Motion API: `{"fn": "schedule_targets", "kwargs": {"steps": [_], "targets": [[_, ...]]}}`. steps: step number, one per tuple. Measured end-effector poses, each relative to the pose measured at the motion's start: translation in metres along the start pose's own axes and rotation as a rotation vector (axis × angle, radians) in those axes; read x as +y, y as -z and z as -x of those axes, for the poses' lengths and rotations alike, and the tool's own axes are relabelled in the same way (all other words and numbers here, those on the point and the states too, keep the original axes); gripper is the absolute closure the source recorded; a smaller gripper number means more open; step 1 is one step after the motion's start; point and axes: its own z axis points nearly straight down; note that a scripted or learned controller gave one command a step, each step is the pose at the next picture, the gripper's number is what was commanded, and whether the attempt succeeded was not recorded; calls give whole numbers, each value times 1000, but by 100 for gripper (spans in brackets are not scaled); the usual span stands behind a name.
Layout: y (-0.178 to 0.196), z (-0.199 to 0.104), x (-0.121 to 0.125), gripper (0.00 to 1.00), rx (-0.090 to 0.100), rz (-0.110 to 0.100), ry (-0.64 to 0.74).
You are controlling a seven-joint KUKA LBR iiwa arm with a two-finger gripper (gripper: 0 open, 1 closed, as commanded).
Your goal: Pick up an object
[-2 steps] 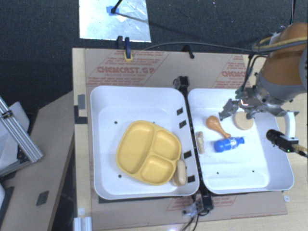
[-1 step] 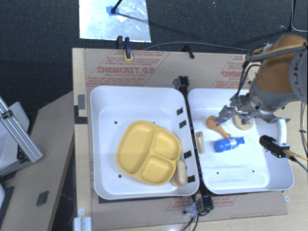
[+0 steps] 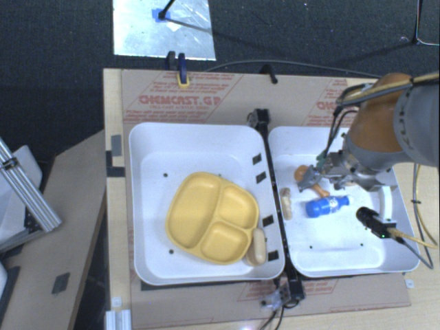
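Note:
In the right bin (image 3: 344,256), a blue bottle (image 3: 326,205) lies on its side near the middle. An orange object (image 3: 304,174) rests just up and left of it. A small beige piece (image 3: 286,203) lies against the bin's left wall. My gripper (image 3: 331,170) hangs over the right bin, right beside the orange object and just above the blue bottle. The arm covers the bin's upper right part.
The left bin (image 3: 158,150) holds a yellow divided plate (image 3: 212,216) with a beige roll-shaped object (image 3: 258,247) at its lower right edge. A black divider strip (image 3: 273,184) runs between the two bins.

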Motion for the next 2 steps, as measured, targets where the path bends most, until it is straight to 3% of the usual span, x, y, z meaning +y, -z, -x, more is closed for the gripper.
{"fn": "schedule_targets", "kwargs": {"steps": [1,2], "targets": [[13,0,0,100,-1,2,1],[74,-5,-4,100,-1,7,3]]}}
